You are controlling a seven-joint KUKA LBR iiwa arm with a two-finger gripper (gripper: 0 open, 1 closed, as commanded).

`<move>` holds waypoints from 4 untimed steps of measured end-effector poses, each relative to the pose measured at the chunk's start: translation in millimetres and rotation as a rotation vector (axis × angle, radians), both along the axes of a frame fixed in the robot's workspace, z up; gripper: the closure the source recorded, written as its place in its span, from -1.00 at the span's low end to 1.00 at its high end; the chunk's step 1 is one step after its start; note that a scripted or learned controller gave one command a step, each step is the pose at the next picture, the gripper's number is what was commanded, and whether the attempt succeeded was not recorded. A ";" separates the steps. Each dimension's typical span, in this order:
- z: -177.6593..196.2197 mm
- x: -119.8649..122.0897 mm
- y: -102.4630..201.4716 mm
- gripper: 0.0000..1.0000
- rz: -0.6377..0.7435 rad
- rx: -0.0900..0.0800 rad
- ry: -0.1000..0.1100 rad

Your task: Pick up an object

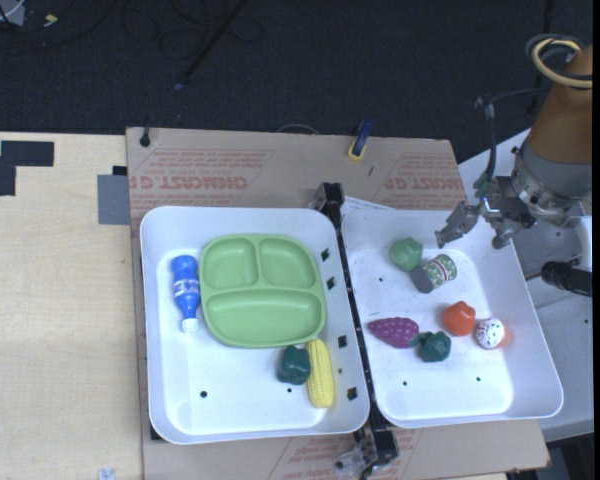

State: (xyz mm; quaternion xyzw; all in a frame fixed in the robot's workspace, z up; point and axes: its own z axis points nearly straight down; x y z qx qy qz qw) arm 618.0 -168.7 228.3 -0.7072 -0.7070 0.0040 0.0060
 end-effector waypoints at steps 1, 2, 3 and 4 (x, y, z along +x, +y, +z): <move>7.5 2.5 -0.4 -1.00 0.001 -0.003 -0.013; -41.9 -7.2 2.4 -1.00 0.003 -0.001 -0.007; -100.4 -14.4 3.2 -1.00 0.002 -0.001 -0.006; -143.6 -14.6 6.7 -1.00 0.002 -0.001 -0.008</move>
